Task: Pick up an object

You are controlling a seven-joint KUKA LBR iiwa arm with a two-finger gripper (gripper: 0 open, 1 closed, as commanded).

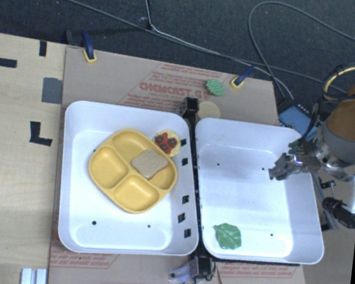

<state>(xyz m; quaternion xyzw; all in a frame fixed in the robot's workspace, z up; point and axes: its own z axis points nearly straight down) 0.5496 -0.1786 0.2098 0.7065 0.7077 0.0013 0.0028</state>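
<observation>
Two bins lie below me, and I hold my gripper point(281, 169) over the right bin's point(297, 211) far edge, its opening unclear to me, well apart from the green piece point(227, 235) I judge easiest to grab.

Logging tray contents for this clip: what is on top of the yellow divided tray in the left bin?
A tan flat square piece lies on the yellow tray. What it covers is hidden. A red item sits at the tray's far corner.
</observation>
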